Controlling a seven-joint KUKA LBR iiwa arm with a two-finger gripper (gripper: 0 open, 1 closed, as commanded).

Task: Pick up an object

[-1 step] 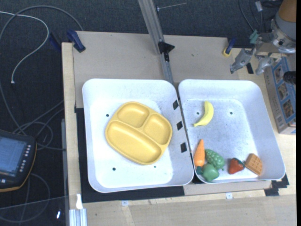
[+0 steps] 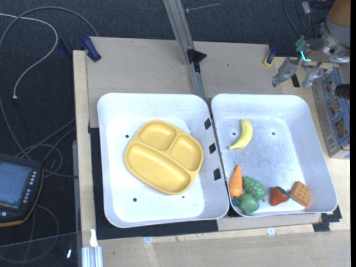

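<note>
The right bin (image 2: 311, 143) holds several toy foods: a yellow banana (image 2: 242, 135) near its middle, and along its near edge an orange carrot (image 2: 236, 181), a green bumpy vegetable (image 2: 254, 187), a green pepper (image 2: 248, 204), a red strawberry (image 2: 279, 195) and a brown waffle (image 2: 301, 193). My gripper (image 2: 293, 78) hangs above the bench beyond the right bin's far right corner, well away from all of them. Its two grey fingers are spread open with nothing between them.
A yellow divided plate (image 2: 164, 156) lies in the left bin (image 2: 111, 149). A slanted metal post (image 2: 183, 32) rises from the bench behind the gap between the bins. Blue clamps (image 2: 89, 49) sit at the bench's far corners, and a box (image 2: 336, 110) stands right of the right bin.
</note>
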